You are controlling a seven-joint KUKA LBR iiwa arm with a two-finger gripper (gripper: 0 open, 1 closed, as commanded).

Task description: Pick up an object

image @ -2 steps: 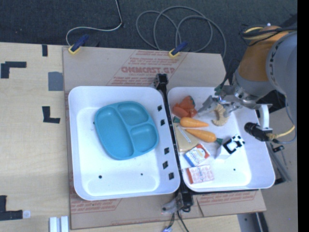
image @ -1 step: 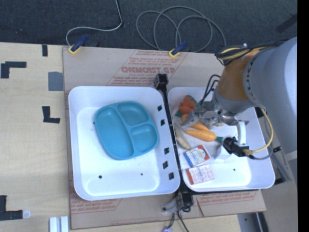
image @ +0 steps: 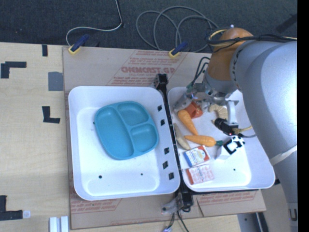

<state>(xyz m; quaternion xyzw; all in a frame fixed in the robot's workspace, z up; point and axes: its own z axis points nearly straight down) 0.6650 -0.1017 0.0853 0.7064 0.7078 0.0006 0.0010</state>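
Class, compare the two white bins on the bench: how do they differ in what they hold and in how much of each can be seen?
The left bin holds one blue divided tray; the right bin holds several small items, among them two carrots and two packets. The left bin lies in full sight; the arm covers part of the right bin. Both are shallow and white.

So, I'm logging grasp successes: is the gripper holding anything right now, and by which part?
It cannot be told. The gripper is low over the right bin, near an orange carrot, and the arm hides whether anything is grasped.
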